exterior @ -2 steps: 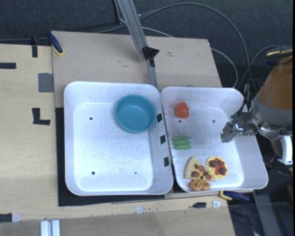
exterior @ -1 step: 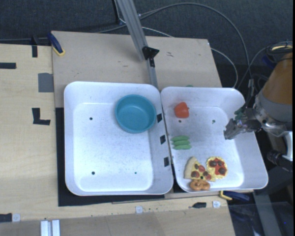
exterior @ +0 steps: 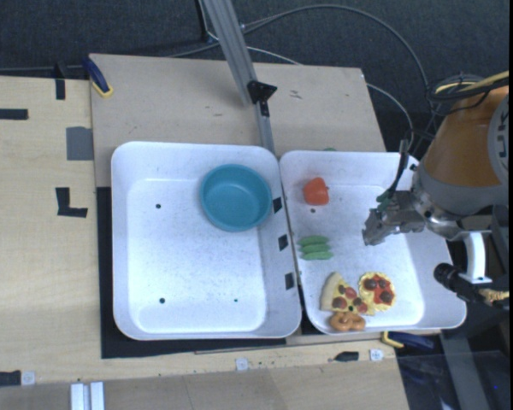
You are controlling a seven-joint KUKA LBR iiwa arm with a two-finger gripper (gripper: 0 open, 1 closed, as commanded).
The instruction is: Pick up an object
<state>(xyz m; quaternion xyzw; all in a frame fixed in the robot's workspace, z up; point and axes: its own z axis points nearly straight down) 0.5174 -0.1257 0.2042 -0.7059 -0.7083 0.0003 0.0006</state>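
The gripper (exterior: 378,227) hangs over the right side of the right bin (exterior: 359,166), reaching in from the right on the grey arm with its orange band (exterior: 466,148); whether it is clenched or released cannot be told from this angle, and nothing shows between its tips; below it and slightly left, near the bin's front wall, lie two pizza slices, a round-edged one (exterior: 377,289) with red toppings and a wedge (exterior: 340,295) just beside it on the left, with a small brown pretzel (exterior: 348,320) touching the wedge's lower end; further left, about mid-bin, a green pea pod (exterior: 315,247) lies flat, well apart from the gripper; above that, toward the back, sits a red-orange block (exterior: 316,191); across the divider, the left bin (exterior: 145,254) holds a blue bowl (exterior: 235,196) upright in its back right corner; both bins rest on the pale wooden worktop (exterior: 34,229); a grey pole (exterior: 231,37) slants down to the bins' shared back edge.
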